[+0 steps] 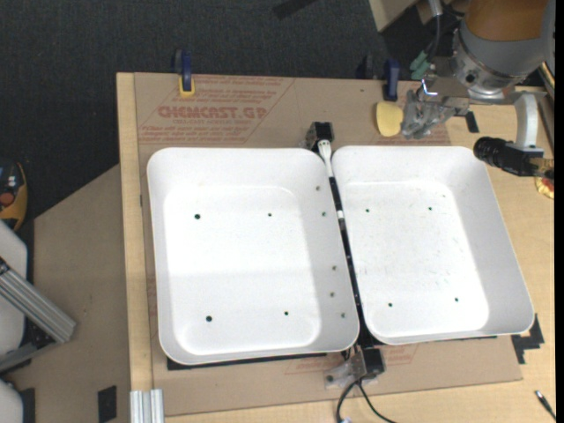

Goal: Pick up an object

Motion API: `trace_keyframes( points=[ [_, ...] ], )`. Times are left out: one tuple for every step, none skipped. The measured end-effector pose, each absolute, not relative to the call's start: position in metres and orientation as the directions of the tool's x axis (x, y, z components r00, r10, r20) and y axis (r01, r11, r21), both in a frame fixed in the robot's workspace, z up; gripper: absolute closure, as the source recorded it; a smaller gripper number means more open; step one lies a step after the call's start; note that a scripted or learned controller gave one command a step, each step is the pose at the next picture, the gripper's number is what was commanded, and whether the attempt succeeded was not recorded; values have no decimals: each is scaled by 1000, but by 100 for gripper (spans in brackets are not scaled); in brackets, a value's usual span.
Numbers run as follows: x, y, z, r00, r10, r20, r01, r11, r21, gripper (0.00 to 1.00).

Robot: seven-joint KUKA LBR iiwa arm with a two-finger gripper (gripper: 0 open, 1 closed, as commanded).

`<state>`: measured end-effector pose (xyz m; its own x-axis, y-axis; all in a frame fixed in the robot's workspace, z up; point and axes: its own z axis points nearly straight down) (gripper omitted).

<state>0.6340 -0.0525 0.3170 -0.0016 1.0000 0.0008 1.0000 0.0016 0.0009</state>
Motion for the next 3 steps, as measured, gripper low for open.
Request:
trace_keyframes(
  points=[
    [629, 79, 302, -14, 1000, 6, 1000, 14, -4, 100],
    [619, -18, 334, 9, 1000, -4, 1000, -9, 6, 100],
    [631, 17, 245, -3, 1000, 1, 1000, 3, -10, 100]
  ],
)
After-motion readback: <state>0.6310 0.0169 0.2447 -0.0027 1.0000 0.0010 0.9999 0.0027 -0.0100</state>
